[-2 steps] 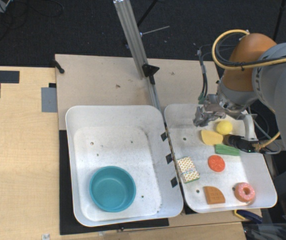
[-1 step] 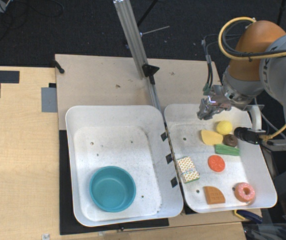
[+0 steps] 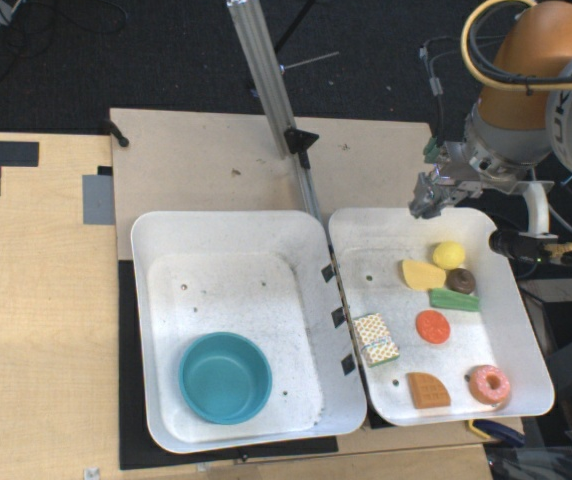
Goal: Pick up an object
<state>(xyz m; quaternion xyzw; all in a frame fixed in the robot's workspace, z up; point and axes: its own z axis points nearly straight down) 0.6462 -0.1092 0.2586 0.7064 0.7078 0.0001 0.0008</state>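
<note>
Objects for picking lie in the right bin (image 3: 519, 298): a yellow ball (image 3: 449, 255), yellow wedge (image 3: 422, 274), brown piece (image 3: 461, 282), green bar (image 3: 453, 301), red disc (image 3: 433, 327), patterned block (image 3: 375, 339), orange cracker (image 3: 428, 390) and pink doughnut (image 3: 489, 384). The jaws (image 3: 434, 199) hang over that bin's far rim; their state cannot be told. A teal bowl (image 3: 224, 376) sits in the left bin (image 3: 166, 258).

Toy foods (image 3: 434, 326) in right bin (image 3: 366, 230)

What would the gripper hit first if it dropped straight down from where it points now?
Probably bare floor at the right bin's far edge; the gripper hangs over its back rim. The yellow ball lies nearer the camera. Depth is unclear.
</note>
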